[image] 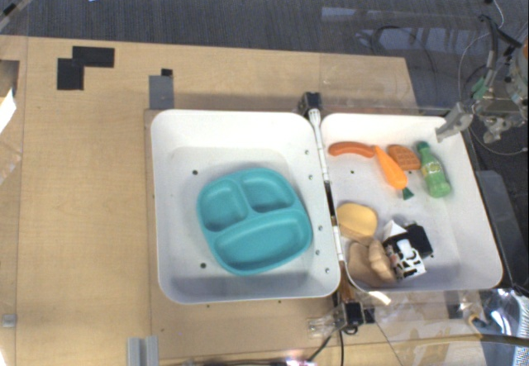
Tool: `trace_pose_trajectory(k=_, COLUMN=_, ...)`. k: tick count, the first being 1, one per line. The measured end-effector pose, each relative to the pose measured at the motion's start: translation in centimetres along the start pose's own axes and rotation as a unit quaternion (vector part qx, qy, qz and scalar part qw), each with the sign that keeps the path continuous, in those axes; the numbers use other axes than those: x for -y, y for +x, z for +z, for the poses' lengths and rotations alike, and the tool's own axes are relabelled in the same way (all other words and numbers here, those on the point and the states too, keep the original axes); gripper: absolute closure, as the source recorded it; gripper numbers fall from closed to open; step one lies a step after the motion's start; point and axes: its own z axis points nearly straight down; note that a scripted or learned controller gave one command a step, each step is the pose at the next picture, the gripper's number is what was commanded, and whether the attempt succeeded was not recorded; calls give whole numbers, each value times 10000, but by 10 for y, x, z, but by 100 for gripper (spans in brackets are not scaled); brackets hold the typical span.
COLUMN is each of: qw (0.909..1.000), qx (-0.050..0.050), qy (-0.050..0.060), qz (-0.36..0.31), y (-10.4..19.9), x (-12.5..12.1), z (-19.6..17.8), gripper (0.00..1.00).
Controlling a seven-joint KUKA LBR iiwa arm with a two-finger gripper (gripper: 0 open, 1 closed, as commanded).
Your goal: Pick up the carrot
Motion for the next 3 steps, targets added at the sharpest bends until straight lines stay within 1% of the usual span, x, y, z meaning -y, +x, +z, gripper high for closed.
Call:
trace_pose_trajectory(k=1, qw=9934, qx=-38, qy=64, qz=-1144, y=62, x=22, z=170, gripper=0)
trace_pose_trajectory(k=2, qw=9934, qx=-1, qy=-15, qz=-1150, y=59, x=17, z=152, gripper=100)
trace_pose_trajectory(k=3, qw=9965, qx=-21, qy=-11, qz=-833, y=113, x=25, z=128, gripper=100)
